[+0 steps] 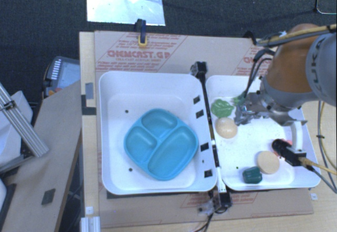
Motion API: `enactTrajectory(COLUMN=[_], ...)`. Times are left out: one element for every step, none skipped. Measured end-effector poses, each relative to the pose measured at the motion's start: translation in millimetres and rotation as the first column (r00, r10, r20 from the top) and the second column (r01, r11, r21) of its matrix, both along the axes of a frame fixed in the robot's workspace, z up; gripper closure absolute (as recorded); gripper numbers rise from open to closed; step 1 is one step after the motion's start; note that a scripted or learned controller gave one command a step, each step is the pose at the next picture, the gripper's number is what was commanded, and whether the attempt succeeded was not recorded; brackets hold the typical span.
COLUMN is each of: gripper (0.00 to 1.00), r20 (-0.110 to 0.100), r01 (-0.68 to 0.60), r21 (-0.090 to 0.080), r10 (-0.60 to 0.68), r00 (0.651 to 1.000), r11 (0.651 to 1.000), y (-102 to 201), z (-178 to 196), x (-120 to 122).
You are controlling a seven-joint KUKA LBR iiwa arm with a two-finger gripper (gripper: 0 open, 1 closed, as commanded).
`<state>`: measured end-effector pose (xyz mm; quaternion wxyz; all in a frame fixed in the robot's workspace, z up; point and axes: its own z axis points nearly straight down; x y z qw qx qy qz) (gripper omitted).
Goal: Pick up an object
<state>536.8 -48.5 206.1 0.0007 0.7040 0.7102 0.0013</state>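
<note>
The gripper point(243, 113), its opening impossible to tell from here, hangs low over the right bin point(253, 183) beside the green object point(221, 107), seemingly lining up a grasp.

The divided plate point(160, 143) lies in the left bin point(113, 89), left of the right bin point(279, 181) holding four small objects.

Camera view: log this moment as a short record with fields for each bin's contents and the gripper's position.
left bin: one blue divided plate
right bin: green leafy item, pale round item, tan round item, dark green block
gripper: low over the right bin's far end, beside the green leafy item
arm: reaches in from the view's right
held object: none visible between the fingers
</note>
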Motion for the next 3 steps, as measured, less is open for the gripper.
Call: enactTrajectory(gripper=[1.00,1.00,1.00], r20=[-0.001,0.001,0.001], r01=[-0.002,0.001,0.000], r21=[0.001,0.001,0.001], r10=[0.002,-0.001,0.000], r00=[1.000,1.000,1.000], r11=[1.000,1.000,1.000], y=[56.2,105.4,156.2], z=[-4.2,11.4,24.4], x=[13.9,31.2,50.1])
